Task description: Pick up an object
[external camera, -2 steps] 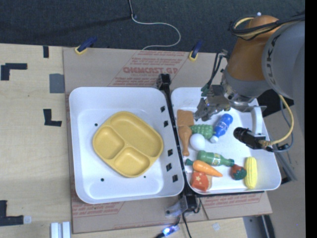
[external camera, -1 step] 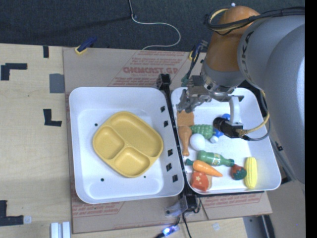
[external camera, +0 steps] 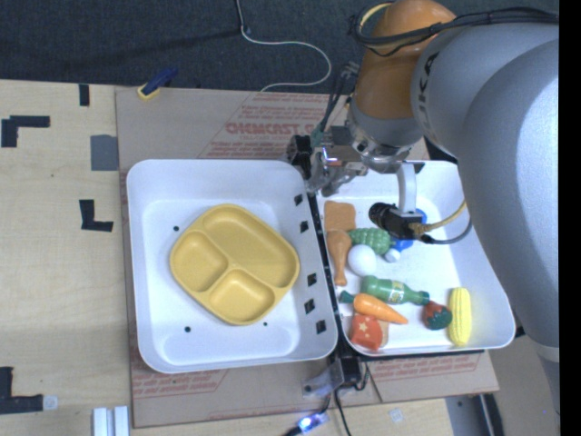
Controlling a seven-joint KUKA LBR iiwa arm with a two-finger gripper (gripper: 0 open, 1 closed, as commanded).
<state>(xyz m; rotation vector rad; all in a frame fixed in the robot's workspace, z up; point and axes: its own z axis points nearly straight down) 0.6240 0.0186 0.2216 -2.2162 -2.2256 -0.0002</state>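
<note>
My gripper [external camera: 322,169] hangs over the far end of the divider between the two bins, just beyond a tan bread-like toy [external camera: 339,232] in the right bin [external camera: 481,271]. Nothing shows held in it. The right bin also holds a green leafy toy [external camera: 370,239], a white egg [external camera: 362,260], a small blue piece [external camera: 400,244], a green bottle [external camera: 392,290], a carrot [external camera: 379,310], a red strawberry [external camera: 367,332], a red-and-green pepper [external camera: 437,315] and a yellow corn cob [external camera: 460,316]. A yellow divided plate [external camera: 234,263] lies in the left bin [external camera: 145,243].
The grey arm and its orange band [external camera: 399,34] cover the far right of the right bin. A black cable fitting [external camera: 385,216] hangs beside the toys. A white cord [external camera: 281,48] and a blue-yellow item [external camera: 157,82] lie behind the bins.
</note>
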